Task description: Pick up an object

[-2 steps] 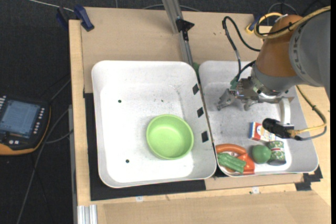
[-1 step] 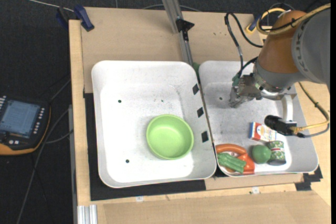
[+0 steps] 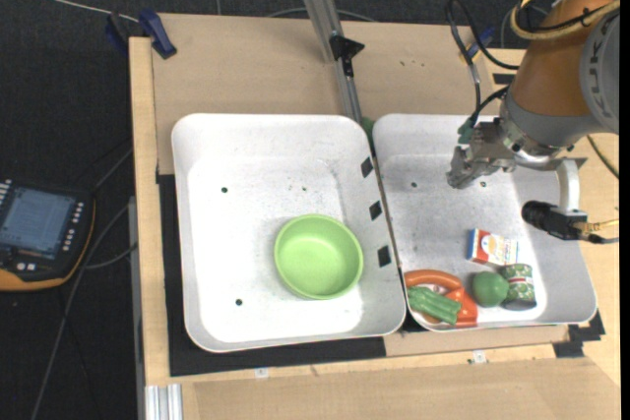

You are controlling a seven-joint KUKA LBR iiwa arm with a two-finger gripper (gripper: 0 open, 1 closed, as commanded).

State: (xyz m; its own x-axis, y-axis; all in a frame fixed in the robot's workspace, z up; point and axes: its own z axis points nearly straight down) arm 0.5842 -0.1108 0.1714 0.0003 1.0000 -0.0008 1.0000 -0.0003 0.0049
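The arm [image 3: 576, 64] is cut off by the right edge of the view, and the fingers of the gripper [image 3: 463, 174] are too small and blurred for their stance to be told. The handheld screen [image 3: 39, 231] on the floor is cut off by the left edge. Part of the can [image 3: 519, 282] is hidden behind the green ball [image 3: 487, 288], and the print on the small carton [image 3: 491, 248] cannot be read.

Two white bins [image 3: 197, 162], one green bowl [image 3: 318, 257] (left bin) — four small items [image 3: 490, 247].
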